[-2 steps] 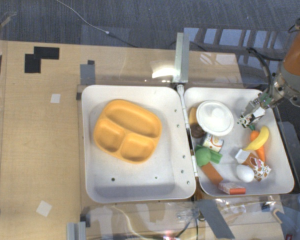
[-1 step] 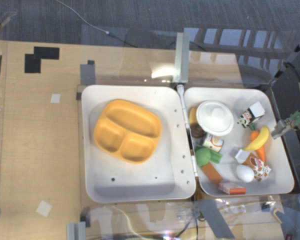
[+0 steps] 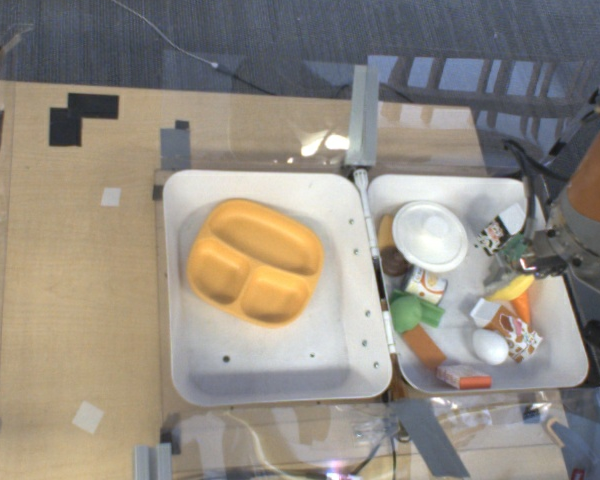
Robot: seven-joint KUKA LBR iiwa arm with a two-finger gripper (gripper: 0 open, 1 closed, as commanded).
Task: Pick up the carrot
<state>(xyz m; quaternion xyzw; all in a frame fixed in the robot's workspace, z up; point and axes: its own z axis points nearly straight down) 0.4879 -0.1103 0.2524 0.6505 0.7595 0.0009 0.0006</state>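
I hang over the right-hand bin (image 3: 570,368), my gripper (image 3: 528,258) low at its right wall, and I cannot tell whether my fingers are apart or together; they are too small and dark against the clutter.

The carrot (image 3: 521,307), as I judge it, is the short orange piece just below the yellow banana (image 3: 510,288), which lies directly under my tip. It is wedged between the banana and a brown-and-white patterned carton (image 3: 518,334), so most of it is hidden.

The risk is plain: coming down here, I may close on the banana instead, or pinch both and lose the carrot as I lift. The bin wall, just right of the carrot, could also catch one finger.

Left of the carrot sits a small white block (image 3: 482,309), and below that a white egg (image 3: 490,347) that would roll if nudged. Further left of the carrot are a green piece (image 3: 412,312), an orange-brown block (image 3: 423,346) and a white bowl (image 3: 430,234) turned over; a red bar (image 3: 464,376) lies below the egg. A black-and-white carton (image 3: 500,230) sits above the banana.

The left-hand bin (image 3: 210,368) holds a yellow divided plate (image 3: 255,261), well apart from the carrot.
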